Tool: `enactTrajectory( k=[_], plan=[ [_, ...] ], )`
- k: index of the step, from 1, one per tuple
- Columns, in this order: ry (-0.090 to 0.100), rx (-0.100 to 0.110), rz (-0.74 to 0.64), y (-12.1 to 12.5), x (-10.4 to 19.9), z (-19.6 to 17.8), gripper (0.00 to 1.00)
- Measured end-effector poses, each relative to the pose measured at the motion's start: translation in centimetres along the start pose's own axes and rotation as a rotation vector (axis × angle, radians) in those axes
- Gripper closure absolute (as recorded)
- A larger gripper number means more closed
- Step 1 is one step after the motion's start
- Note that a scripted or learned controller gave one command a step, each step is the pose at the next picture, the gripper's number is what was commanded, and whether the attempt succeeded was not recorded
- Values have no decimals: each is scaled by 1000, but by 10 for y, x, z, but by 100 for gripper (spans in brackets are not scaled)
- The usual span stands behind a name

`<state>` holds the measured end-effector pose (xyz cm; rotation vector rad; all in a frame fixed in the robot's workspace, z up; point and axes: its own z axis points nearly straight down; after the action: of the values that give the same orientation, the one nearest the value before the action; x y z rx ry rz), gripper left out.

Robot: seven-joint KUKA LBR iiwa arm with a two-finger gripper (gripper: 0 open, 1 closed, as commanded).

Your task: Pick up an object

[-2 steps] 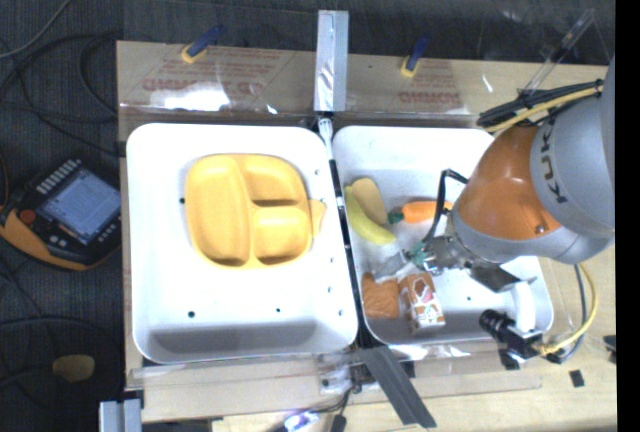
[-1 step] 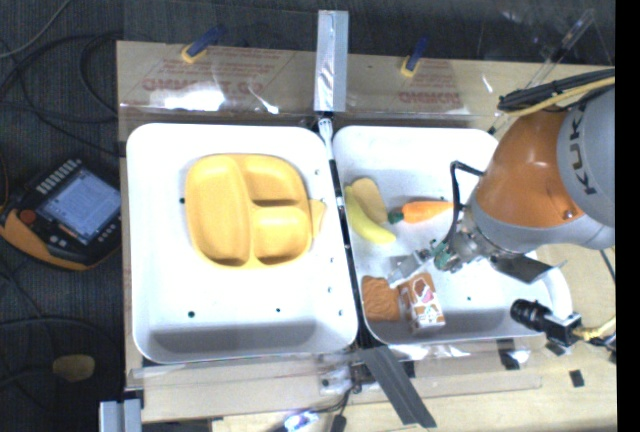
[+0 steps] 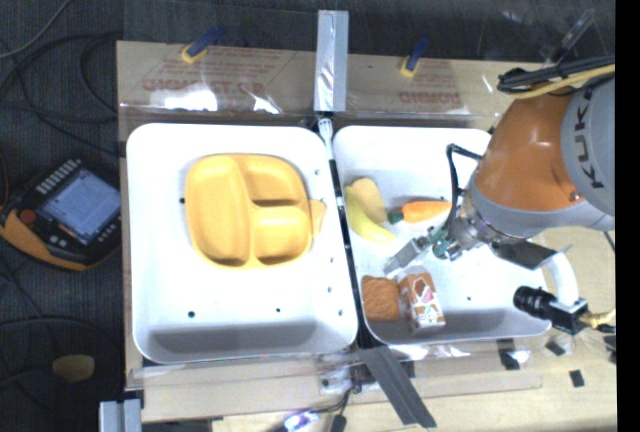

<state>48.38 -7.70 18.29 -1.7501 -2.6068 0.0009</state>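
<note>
The tool [image 3: 408, 258] hangs low in the right bin [image 3: 470, 142], above the carton [image 3: 423, 300]; its finger state cannot be told. Banana [image 3: 366, 210] and carrot [image 3: 424, 211] lie just beside it.

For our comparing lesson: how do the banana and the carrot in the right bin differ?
The banana is yellow; the carrot is orange with a green end. The banana is bigger and curved; the carrot is slimmer and straight. The banana lies slanted near the bin's left wall; the carrot lies level to its right. Both rest in the right bin.
</note>
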Motion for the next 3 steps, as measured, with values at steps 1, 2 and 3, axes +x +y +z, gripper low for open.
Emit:
enactTrajectory(
  k=[1, 2, 3],
  plan=[
    [-7, -12, -124, -7, -30, 92, 0],
    [-9, -20, -124, -4, -30, 81, 100],
    [-9, -20, 357, -8, -37, 92, 100]
  ],
)
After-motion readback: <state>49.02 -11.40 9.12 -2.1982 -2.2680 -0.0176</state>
